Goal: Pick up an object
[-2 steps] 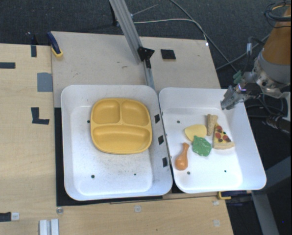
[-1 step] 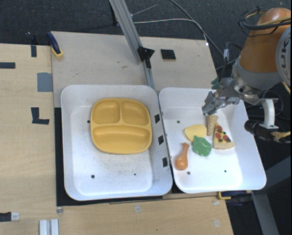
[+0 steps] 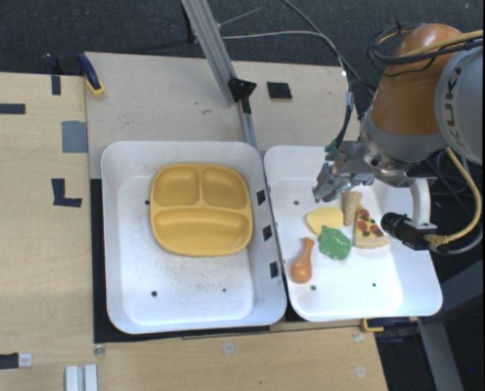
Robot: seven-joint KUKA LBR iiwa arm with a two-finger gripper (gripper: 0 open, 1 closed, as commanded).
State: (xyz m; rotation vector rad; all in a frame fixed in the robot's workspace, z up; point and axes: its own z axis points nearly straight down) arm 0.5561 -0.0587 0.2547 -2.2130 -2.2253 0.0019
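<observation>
Right bin (image 3: pixel 405 296): drumstick (image 3: pixel 303 261), long axis upright in view, thick end nearest; yellow piece (image 3: pixel 324 218), green piece (image 3: pixel 335 242), pizza slice (image 3: pixel 369 230). Pincer (image 3: pixel 330 187) above them, grip state cannot be told. Left bin (image 3: pixel 128 243): yellow divided plate (image 3: pixel 201 208).

Glossy yellow plastic tray (image 3: pixel 201 209); smooth white bins (image 3: pixel 128 300), seemingly plastic.

A pale wooden bench (image 3: pixel 31 243) stands on dark carpeted floor (image 3: pixel 80 10).
</observation>
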